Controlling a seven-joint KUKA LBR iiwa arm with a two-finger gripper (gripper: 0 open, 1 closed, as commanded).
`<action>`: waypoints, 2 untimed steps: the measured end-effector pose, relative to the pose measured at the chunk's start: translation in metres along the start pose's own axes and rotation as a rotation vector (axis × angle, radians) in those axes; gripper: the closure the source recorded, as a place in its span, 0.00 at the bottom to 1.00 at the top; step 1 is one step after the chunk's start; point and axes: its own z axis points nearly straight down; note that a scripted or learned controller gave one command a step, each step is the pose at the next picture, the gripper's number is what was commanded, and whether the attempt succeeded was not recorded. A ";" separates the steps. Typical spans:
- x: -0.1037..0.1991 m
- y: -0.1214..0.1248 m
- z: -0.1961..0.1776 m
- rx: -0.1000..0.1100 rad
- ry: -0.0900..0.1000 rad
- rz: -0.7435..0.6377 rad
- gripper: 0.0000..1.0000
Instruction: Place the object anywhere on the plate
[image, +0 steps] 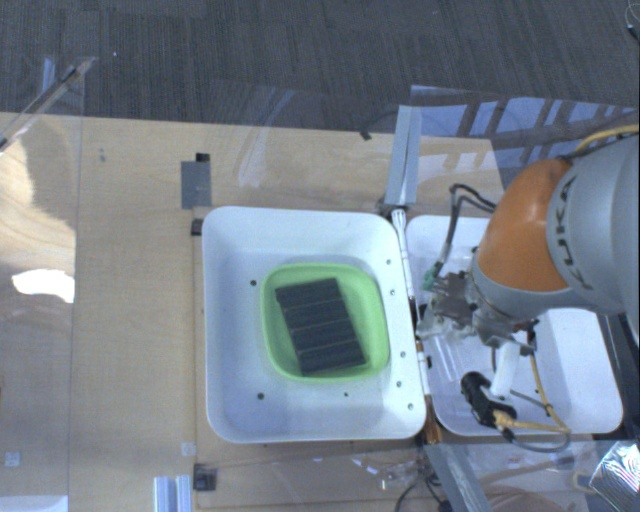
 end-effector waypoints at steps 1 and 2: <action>0.000 0.000 0.000 0.000 0.000 0.001 0.00; -0.039 0.027 0.000 -0.002 -0.001 0.011 0.00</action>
